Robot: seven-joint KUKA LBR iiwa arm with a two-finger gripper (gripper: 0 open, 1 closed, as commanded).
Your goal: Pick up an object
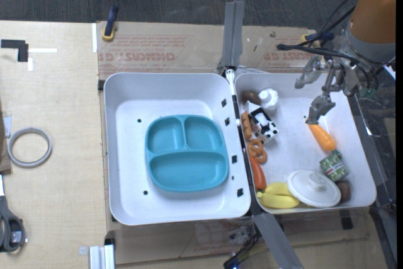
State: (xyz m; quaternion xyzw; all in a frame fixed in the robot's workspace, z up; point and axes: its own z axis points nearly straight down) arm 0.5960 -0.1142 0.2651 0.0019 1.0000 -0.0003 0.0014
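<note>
My gripper [319, 108] hangs over the upper right part of the right bin [286, 92], its fingers pointing down with nothing between them. Just below it lies an orange carrot [322, 138]. A green packet [333, 165] sits beneath the carrot, with a white lid [313, 188] and a yellow banana [277, 196] along the front. On the bin's left side are a black-and-white cow toy [264, 125], a white bottle [268, 97], a pretzel [255, 150] and a red sausage [259, 176].
The left bin [119, 135] holds a blue divided plate [187, 153]. A grey tape ring [28, 147] and scissors [11, 230] lie on the bench at far left. A metal divider [233, 34] stands between the bins at the back.
</note>
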